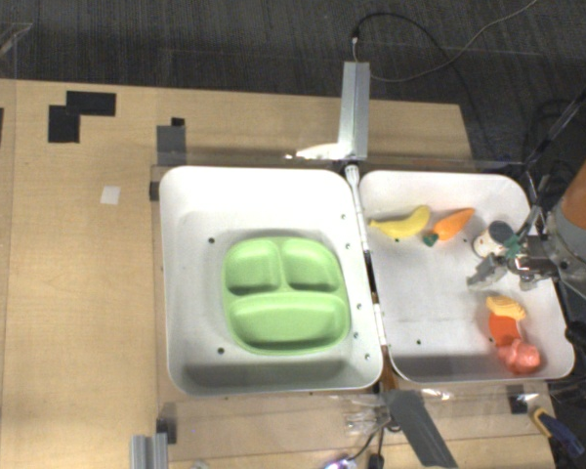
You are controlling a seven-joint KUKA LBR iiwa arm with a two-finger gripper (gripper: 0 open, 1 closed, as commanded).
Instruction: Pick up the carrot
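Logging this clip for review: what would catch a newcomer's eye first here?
A bright green three-compartment plastic tray sits in the middle of the left white bin. In the right white bin, an orange toy carrot lies beside a yellow toy banana near the far wall, with the grey gripper close by.

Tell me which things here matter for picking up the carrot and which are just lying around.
Belongs to the job:
carrot, in the right bin
gripper, over that bin

Just lying about:
banana, beside the carrot
orange and pink toy pieces
green divided tray, in the left bin

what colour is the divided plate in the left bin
Light green, seen plainly in the camera view: the divided plate lies in the left bin.
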